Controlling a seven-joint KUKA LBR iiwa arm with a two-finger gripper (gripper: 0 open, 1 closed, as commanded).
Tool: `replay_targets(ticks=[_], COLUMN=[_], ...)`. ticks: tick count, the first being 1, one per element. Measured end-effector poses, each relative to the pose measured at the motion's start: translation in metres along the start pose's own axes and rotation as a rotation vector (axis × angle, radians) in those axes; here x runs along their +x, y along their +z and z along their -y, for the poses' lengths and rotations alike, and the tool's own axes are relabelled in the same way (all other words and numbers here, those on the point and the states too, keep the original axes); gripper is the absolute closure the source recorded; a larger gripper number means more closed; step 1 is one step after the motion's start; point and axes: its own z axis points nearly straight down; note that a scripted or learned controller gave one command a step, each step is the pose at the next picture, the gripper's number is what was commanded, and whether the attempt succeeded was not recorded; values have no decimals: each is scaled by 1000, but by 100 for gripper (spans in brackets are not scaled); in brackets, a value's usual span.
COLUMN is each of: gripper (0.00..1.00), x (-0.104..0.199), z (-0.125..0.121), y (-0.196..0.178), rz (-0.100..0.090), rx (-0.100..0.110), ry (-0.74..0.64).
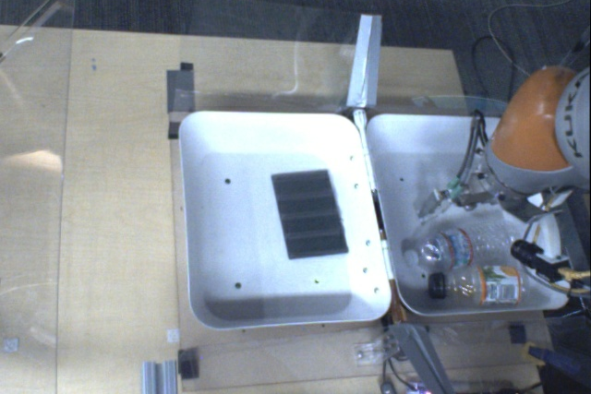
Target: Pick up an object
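**On the counter: two white bins, contents counted**

On the counter (111, 198), two bins are set side by side. One dark ribbed slab (309, 213) is held in the left bin (212, 198), with open floor on all sides. Two clear plastic bottles are held in the right bin (406, 152): one crumpled bottle (443, 248) and one black-capped, labelled bottle (476, 285) against the near wall. The hand (466, 194) is seen just above them; its state cannot be told.

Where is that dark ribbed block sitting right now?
The block lies flat near the middle of the left bin, alone, well away from the two bottles in the right bin.
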Motion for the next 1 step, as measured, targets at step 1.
replay_targets(ticks=[1], gripper=[0], x=[0], z=[0], y=[0], rz=[0], rx=[0], ry=[0])
